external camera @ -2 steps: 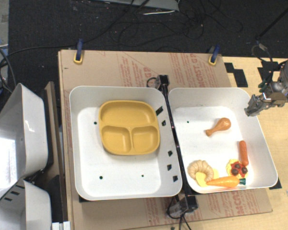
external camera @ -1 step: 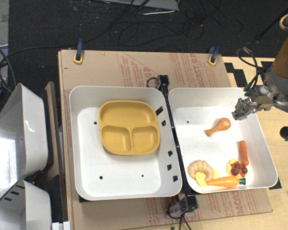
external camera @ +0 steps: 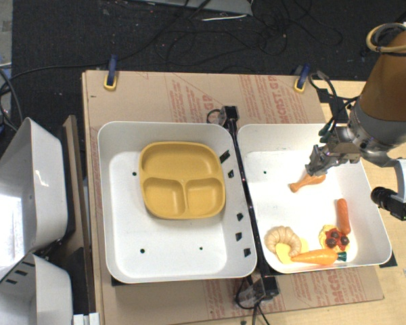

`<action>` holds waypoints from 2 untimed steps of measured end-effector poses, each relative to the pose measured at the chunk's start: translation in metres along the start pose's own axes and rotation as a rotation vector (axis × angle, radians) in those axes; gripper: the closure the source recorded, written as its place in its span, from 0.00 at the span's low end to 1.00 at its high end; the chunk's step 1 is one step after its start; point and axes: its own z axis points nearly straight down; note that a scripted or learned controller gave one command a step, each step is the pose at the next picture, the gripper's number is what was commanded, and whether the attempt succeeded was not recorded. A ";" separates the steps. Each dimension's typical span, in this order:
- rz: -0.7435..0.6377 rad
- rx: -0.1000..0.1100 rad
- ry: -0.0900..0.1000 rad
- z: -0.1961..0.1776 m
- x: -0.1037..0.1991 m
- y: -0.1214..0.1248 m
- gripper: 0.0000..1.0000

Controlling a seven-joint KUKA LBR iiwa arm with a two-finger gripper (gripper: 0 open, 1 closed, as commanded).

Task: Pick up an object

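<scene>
The arm comes in from three o'clock, its orange band high at the upper right, and the gripper (external camera: 319, 168) hangs over the upper middle of the right bin (external camera: 257, 141). Directly under the fingertips lies a small orange piece (external camera: 306, 181), slanting down toward eight o'clock on the white floor. The fingers sit at its upper end and seem to be pinching it, though the dark tips blur together there and the contact is hard to confirm; how far apart the claw stands cannot be told for certain.

Toward five o'clock in the same bin rest four other toys. A sausage (external camera: 342, 215) lies upright near the right wall. Below it is a yellow piece with dark berries (external camera: 336, 238). A carrot (external camera: 315, 255) stretches along the bottom edge, touching a pale croissant (external camera: 283, 237) at its left, which has a yellow slice (external camera: 283, 251) just beneath it.

The left bin (external camera: 115, 202) holds a yellow divided plate (external camera: 183, 180) in its upper half, well apart from the gripper.
</scene>
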 end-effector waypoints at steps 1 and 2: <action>0.003 0.001 -0.001 0.011 0.049 -0.017 1.00; 0.002 0.002 -0.001 0.026 0.099 -0.026 1.00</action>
